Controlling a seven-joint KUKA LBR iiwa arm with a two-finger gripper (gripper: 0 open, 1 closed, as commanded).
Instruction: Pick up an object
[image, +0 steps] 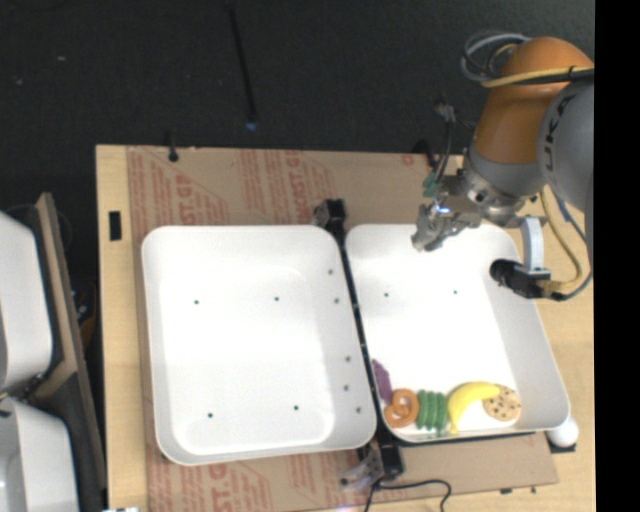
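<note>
We work with two white bins set side by side on a cardboard-covered bench. The left bin (250, 340) shows a bare white floor with a few dark dots. The right bin (455, 320) carries all the objects, and they lie bunched along its near edge, at the lower end of the sloping floor.

From left to right we find a small purple piece (381, 378) against the wall between the bins, an orange ring (402, 408), a green ridged piece (432, 410), a yellow banana (472, 397), and a speckled cookie (501, 405). The ring, green piece, banana and cookie touch or nearly touch one another; the purple piece sits just beside the ring. We judge that this tight packing leaves little room for fingers to drop on either side of any one item.

The gripper (432, 232) hangs over the far edge of the right bin, well apart from the row of objects. Nothing is seen below it or in it. At this size and angle we cannot tell how its jaws stand.

We judge that the pick has not begun: the arm (520, 110) must travel toward the near edge and descend. The cookie or the purple piece, at the ends of the row, appear the most accessible targets.
</note>
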